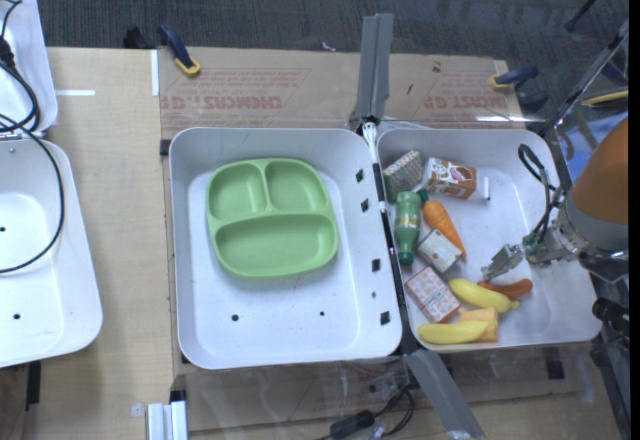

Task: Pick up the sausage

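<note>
I see the metal two-finger gripper (503, 259) low in the right white bin (500, 140), fingers apart and holding nothing; the reddish-orange sausage (510, 288) lies just below it, beside yellow bananas (478, 295).

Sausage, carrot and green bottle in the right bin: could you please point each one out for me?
sausage (508, 288), camera view, middle of its red length.
carrot (442, 224), camera view, middle of its orange body.
green bottle (406, 224), camera view, middle of its body.

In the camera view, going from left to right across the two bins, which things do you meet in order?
Green plate → green bottle → carrot → sausage → hand
</note>
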Action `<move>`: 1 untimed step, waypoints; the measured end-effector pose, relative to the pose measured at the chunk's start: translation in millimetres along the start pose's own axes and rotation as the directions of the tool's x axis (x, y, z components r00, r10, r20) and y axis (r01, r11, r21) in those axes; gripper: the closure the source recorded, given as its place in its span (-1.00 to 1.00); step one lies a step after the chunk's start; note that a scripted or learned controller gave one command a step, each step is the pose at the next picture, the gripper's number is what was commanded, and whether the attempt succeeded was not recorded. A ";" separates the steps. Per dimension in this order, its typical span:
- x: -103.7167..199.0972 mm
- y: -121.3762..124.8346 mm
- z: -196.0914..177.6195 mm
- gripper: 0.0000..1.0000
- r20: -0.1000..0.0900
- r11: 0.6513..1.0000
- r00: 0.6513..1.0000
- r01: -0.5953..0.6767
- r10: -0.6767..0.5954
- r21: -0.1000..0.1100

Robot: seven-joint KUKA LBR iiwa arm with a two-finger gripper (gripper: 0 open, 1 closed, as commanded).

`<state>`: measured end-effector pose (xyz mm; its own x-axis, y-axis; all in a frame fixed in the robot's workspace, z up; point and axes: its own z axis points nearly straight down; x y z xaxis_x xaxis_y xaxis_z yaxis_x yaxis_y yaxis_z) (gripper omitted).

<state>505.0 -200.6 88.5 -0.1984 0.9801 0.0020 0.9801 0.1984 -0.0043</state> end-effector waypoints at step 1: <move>-0.1 0.9 -6.1 1.00 -0.002 1.000 1.000 -0.002 0.002 0.002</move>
<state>505.9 -200.5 94.6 -0.1961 0.9806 0.0036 0.9806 0.1961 -0.0063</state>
